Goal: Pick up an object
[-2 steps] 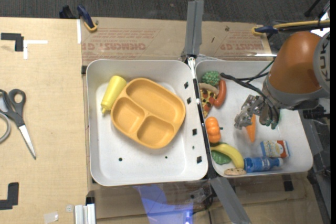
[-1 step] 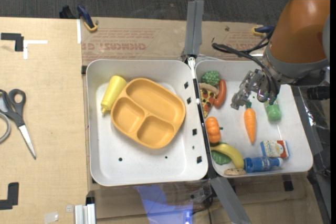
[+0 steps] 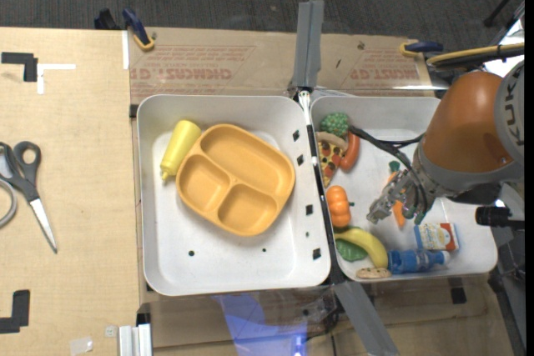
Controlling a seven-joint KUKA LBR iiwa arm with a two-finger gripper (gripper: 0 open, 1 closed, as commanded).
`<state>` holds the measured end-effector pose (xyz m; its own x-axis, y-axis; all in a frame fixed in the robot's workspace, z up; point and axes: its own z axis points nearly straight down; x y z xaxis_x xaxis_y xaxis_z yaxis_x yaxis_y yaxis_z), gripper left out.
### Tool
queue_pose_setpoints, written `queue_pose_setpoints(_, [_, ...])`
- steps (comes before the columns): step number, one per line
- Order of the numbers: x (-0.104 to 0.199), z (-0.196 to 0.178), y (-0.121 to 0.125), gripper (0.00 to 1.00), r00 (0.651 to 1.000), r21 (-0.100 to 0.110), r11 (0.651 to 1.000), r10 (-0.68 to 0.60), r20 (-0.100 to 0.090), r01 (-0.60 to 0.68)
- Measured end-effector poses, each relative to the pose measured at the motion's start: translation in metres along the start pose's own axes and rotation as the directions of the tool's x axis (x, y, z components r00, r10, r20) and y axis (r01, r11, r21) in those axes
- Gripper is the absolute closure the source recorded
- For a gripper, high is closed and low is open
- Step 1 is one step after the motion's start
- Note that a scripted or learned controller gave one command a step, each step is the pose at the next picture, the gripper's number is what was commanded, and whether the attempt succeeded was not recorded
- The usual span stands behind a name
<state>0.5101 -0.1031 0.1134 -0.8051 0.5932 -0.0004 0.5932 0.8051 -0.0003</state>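
Note:
The right bin (image 3: 392,108) holds toy food. A green broccoli (image 3: 335,122), a pizza slice (image 3: 329,154) and a red sausage (image 3: 350,151) lie at its back left. An orange pumpkin (image 3: 337,206), a banana (image 3: 364,243) and a brown cookie (image 3: 372,272) line its left and front. A blue bottle (image 3: 415,261) and a small carton (image 3: 437,237) lie at the front right. My gripper (image 3: 392,201) hangs low over the bin's middle, right beside a small orange carrot-like piece (image 3: 400,213) that it partly hides.
The left bin (image 3: 158,263) carries an orange divided plate (image 3: 235,178) and a yellow bottle (image 3: 178,147) lying against the plate's left rim. Scissors (image 3: 30,188) lie on the wooden bench far left. The arm's orange band (image 3: 467,133) looms over the right bin's right side.

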Motion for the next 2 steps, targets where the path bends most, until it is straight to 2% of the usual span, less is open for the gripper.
queue_pose_setpoints(1, [0.024, -0.113, 0.064, 1.0, 1.0, -0.002, 1.0, 0.001, 0.002, -0.001])
queue_pose_setpoints(2, [-0.032, 0.021, 0.029, 1.0, 0.785, -0.001, 0.785, -0.619, 0.002, 0.619])
